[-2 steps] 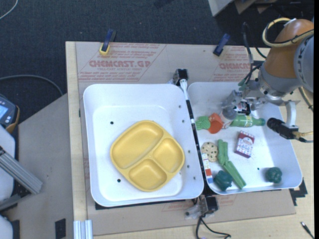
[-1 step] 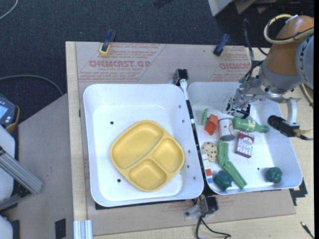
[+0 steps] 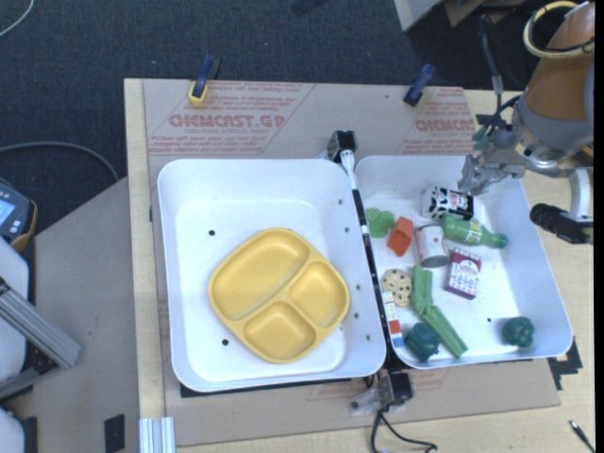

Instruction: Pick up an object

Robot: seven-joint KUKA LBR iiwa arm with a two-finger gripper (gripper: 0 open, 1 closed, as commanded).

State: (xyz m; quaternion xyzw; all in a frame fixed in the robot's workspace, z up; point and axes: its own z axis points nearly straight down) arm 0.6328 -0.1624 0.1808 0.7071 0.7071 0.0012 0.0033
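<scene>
Cardboard-topped counter [image 3: 283, 111] bears both bins; gripper [image 3: 475, 179], state unclear, hovers above cow toy [image 3: 447, 201], green bottle [image 3: 472, 233] just beside.

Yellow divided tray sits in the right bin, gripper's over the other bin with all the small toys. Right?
Not quite. The camera view shows the yellow divided tray in the left bin, not the right. The rest holds: the gripper is over the other bin, the right bin, which has all the small toys, near the black-and-white cow toy.
</scene>
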